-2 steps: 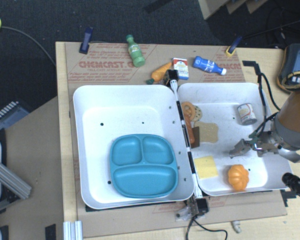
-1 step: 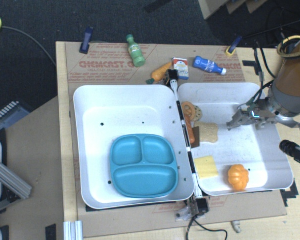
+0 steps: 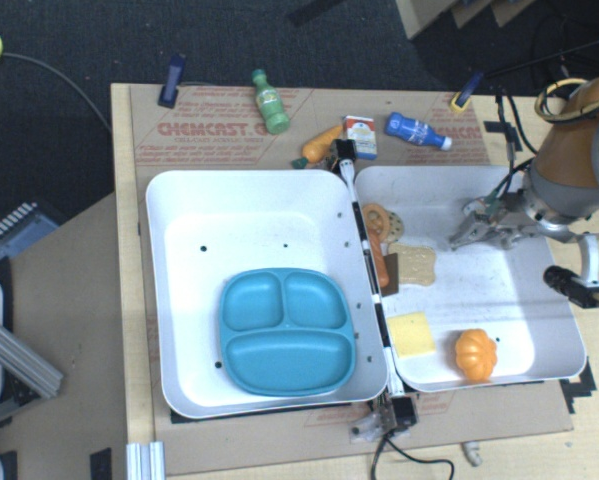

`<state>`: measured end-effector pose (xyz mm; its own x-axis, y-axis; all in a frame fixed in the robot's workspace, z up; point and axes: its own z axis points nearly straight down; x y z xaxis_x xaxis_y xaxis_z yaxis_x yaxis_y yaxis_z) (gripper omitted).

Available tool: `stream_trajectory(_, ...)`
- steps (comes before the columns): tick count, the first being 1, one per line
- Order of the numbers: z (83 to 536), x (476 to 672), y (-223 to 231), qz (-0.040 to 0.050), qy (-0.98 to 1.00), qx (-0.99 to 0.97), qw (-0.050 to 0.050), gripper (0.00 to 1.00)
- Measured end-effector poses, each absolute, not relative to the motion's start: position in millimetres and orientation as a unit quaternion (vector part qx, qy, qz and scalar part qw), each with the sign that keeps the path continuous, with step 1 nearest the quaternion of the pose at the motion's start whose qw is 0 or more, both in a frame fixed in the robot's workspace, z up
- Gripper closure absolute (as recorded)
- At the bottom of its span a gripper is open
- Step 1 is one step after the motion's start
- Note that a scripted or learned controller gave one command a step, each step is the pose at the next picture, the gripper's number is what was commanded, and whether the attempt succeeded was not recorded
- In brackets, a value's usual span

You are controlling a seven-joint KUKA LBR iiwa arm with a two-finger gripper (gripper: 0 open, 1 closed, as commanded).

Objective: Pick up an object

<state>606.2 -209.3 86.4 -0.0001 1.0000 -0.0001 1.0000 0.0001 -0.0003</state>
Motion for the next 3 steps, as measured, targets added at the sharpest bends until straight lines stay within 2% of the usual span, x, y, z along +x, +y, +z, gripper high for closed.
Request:
stream_trajectory(1,85,663.8,-208,-0.0005,-0.708,-0.707,0.0,0.0)
stream_trajectory(2,85,666.3,-208,0.0004,-0.708,-0.707,0.002,0.0)
stream_trajectory(3,96,667.6,-209,-0.0002,-0.708,-0.706,-0.002,1.0)
